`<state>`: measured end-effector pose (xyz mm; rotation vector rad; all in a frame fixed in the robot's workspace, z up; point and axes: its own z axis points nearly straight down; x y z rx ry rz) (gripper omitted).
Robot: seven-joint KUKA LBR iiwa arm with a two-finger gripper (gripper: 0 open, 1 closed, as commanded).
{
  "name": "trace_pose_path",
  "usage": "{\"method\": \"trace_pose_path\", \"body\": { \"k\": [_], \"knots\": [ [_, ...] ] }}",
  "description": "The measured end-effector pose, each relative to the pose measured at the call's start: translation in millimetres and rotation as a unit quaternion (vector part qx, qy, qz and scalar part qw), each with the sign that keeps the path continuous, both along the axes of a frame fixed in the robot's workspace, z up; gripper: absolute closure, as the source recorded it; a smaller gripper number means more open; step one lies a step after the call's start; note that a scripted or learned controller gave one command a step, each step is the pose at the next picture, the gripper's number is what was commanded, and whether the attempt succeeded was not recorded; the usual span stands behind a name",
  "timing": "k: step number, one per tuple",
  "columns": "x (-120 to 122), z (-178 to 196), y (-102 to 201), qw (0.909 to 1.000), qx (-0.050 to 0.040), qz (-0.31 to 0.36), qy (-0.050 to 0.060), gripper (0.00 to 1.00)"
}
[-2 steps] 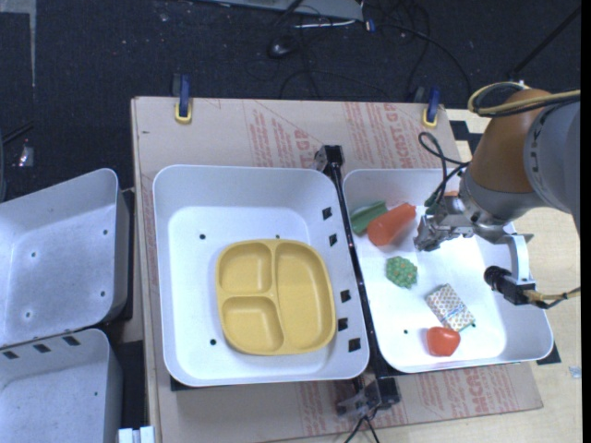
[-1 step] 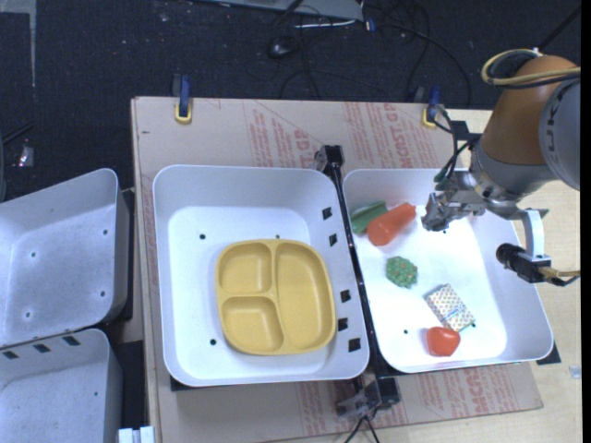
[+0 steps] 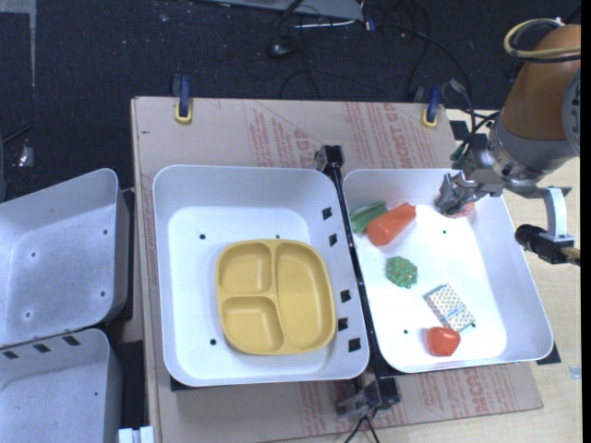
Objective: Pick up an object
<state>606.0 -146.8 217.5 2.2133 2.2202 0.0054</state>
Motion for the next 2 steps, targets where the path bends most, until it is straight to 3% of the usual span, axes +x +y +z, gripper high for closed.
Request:
{"method": "trace_pose_path", "body": {
  "k": [2],
  "knots": [
    [-10,-14,107,1.0000,0.0020,0.002,0.005,1.00]
  ]
}}
